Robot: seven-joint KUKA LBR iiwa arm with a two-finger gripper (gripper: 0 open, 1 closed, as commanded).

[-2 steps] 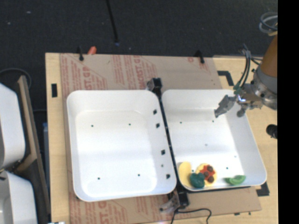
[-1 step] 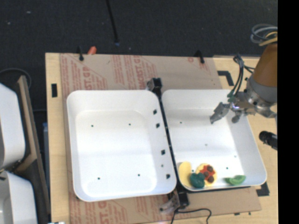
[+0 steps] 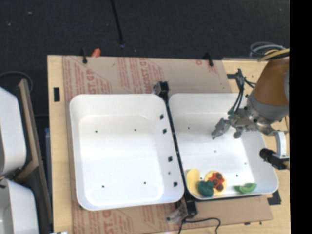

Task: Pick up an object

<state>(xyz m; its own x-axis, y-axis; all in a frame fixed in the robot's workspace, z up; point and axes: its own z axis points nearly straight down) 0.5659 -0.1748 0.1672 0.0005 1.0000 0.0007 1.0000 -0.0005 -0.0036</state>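
Now, jaws (image 3: 225, 129): cannot tell whether apart or together; over right bin (image 3: 195, 111), mid-height.
Objects: yellow piece (image 3: 193, 175), teal piece (image 3: 205, 189), red-yellow toy (image 3: 216, 179), green piece (image 3: 245, 188), along bin's near edge.
Left bin (image 3: 78, 130): on counter (image 3: 117, 77).

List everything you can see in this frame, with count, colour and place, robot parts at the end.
Bins: 2, white, side by side on the bench; left bin, right bin.
Bench board: 1, tan with red print, under both bins.
Yellow object: 1, yellow, near edge of right bin, leftmost of the cluster.
Teal object: 1, dark green-blue, near edge of right bin, beside the yellow one.
Multicoloured object: 1, yellow with red and dark patches, next to the teal one.
Green object: 1, bright green, near right corner of right bin.
Arm: 1, grey and orange, reaching in from the right.
Gripper: 1, grey, above the right bin, apart from the cluster.
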